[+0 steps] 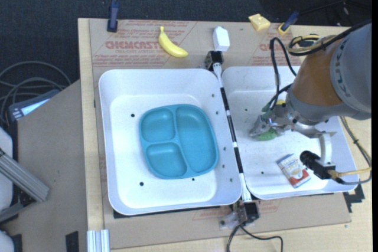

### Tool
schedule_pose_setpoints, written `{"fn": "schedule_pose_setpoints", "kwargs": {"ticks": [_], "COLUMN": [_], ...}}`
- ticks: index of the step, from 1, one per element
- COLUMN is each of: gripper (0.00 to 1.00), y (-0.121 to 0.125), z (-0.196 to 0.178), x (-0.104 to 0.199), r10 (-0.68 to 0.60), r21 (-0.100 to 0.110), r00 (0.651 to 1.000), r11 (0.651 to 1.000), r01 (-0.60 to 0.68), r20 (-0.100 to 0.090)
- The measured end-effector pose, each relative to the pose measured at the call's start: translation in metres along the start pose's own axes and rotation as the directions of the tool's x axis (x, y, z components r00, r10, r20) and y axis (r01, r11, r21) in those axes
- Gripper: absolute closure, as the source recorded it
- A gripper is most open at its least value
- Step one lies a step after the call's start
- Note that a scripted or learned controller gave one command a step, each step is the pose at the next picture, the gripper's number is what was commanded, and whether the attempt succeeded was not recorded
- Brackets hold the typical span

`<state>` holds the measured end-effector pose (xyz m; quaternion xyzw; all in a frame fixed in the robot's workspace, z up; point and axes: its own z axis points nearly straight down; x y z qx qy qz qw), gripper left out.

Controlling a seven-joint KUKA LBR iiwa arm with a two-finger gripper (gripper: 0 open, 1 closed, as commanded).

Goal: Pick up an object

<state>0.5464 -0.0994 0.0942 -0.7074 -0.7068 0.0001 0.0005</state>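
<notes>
Arm (331,79) reaches in from the right. Gripper (261,127) is low inside the right bin (248,82), at a small green object (267,136); whether they touch cannot be judged. A red-and-white packet (293,169) lies flat near that bin's front edge, apart from the gripper. Left bin (118,127) holds a blue three-compartment plate (177,140). On the bench (136,44) behind the bins are a banana (172,44) and a yellow block (258,22).

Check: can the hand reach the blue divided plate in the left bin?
Probably yes: the blue divided plate lies uncovered, nothing beside it; the hand is over the neighbouring right bin.
</notes>
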Motion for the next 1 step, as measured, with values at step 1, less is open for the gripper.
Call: {"fn": "schedule_pose_setpoints", "kwargs": {"ticks": [1], "gripper": [1.0], "y": [-0.013], "z": [-0.1053], "x": [0.0681], "r10": [-0.002], "r21": [-0.002], "r00": [1.0], "r11": [1.0], "r01": [0.002], "r20": [0.0]}}
